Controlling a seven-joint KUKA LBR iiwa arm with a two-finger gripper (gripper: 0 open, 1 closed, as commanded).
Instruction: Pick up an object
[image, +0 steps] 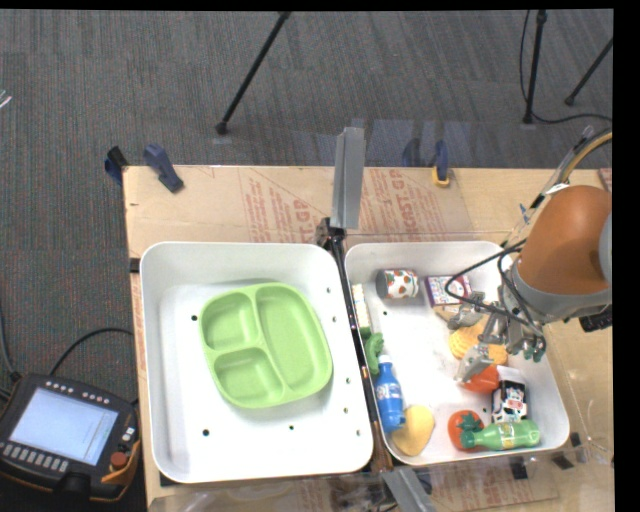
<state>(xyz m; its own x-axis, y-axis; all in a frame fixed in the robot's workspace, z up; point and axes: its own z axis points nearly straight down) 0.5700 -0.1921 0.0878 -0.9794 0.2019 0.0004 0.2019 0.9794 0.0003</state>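
gripper (487, 352) low in right bin (455, 252), I cannot tell if it grips | orange object (483, 379) just beneath, likely target | I judge clutter forces a top-down approach | green divided plate (265, 345) alone in left bin (170, 300)

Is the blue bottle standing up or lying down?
Lying down. The blue bottle lies flat on the right bin's floor, along its left wall, white cap pointing away from the camera.

- grey arm with its orange band (565, 240) comes in from the right, bent downward
- two-finger metal pincer (480, 362) hangs low, pointing down-left
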